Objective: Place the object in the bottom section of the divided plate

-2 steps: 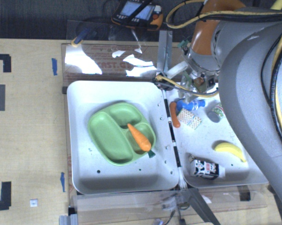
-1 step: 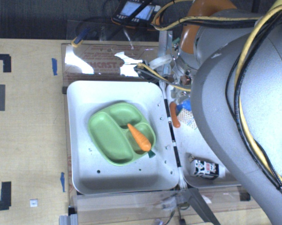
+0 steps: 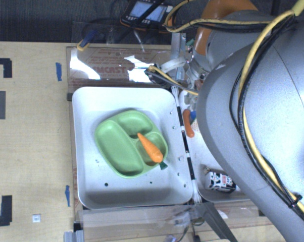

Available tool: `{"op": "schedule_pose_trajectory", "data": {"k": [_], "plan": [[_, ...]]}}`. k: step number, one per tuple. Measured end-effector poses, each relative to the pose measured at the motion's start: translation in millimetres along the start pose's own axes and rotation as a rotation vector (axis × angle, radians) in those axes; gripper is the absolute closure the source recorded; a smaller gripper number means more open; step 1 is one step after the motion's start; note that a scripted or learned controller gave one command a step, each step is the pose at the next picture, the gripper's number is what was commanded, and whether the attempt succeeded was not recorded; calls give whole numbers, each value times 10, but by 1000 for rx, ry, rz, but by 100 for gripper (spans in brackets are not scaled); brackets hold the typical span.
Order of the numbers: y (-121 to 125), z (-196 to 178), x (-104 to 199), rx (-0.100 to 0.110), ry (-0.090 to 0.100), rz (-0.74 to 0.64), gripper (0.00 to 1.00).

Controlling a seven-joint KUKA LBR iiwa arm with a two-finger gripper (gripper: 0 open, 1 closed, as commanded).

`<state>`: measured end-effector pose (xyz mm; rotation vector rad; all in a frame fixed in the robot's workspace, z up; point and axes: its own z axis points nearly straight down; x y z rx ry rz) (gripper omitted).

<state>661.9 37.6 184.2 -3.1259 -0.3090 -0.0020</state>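
camera view, read from its left: bare wooden bench [image 3: 26, 135] with black corner marks, then the left white bin [image 3: 86, 185], and inside it the green divided plate [image 3: 119, 145], sitting a little tilted. an orange carrot [image 3: 150, 148] lies slanted on the plate's right side, its thin tip on the ridge that splits the compartments and its fat end out over the right rim, touching a small dark green bit at the edge (probably its leafy top, too small to be sure). whether that counts as the bottom section is hard to judge, since the carrot straddles a divider rather than lying fully within one well. further right, at the seam between the bins, a small orange and blue item [image 3: 189, 125] sits by the wall, and a black and white item [image 3: 220, 181] lies in the right bin. the grey arm [image 3: 258, 110] covers most of the right side, and the gripper's state cannot be told. the risk i see: perched on ridge and rim, the carrot could roll off the plate if nudged.
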Motion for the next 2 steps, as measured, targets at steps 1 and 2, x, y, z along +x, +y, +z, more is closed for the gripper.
{"op": "schedule_pose_trajectory", "data": {"k": [1, 2], "plan": [[-66, -480, 12, 0, 1, -19, 100], [-54, -572, 16, -1, 2, -16, 100]]}}
